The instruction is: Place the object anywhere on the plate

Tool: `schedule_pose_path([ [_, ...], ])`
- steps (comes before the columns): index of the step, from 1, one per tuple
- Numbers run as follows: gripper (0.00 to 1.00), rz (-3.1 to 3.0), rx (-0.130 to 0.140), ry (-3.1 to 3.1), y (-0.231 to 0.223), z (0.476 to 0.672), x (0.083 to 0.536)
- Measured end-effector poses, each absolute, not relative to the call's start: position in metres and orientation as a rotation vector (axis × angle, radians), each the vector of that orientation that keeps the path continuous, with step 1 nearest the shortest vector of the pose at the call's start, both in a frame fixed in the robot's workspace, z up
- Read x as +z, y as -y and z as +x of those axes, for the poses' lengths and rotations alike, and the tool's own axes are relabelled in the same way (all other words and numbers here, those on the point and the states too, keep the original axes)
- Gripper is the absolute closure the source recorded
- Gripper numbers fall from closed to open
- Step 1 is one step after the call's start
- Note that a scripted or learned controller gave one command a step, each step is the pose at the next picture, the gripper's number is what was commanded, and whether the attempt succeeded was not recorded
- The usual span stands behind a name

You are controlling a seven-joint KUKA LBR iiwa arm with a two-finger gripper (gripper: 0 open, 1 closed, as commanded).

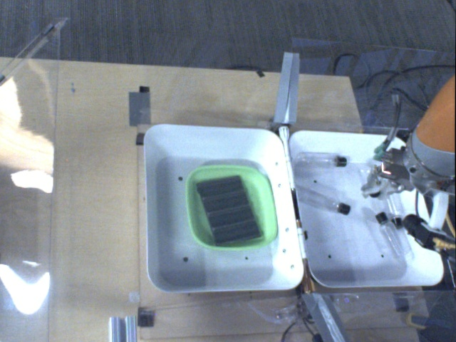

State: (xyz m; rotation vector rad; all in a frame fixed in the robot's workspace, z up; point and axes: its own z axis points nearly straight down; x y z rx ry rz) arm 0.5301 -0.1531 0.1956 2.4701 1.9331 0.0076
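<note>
Two shallow white bins seen side by side on wooden bench (78,212): left bin (160,212), right bin (356,262). One green plate (196,191), square with rounded corners, set in left bin. One dark object (228,210) seen resting on plate, roughly centred: flat, charcoal, rectangular, ribbed into parallel bars, turned slightly off square. One grey arm (434,130) with orange band seen over right bin's far right side. Tool (388,184) lost in clutter; finger state cannot be told.
</note>
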Motion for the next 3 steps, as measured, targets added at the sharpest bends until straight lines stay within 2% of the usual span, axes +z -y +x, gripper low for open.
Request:
schedule_pose_path([
  [1,1.00,2.376,0.003,-2.054,0.073,0.516,0.184],
  [2,1.00,2.148,0.008,-2.287,-0.019,0.549,0.185],
  [3,0.00,2.149,0.008,-2.285,-0.019,0.549,0.185],
])
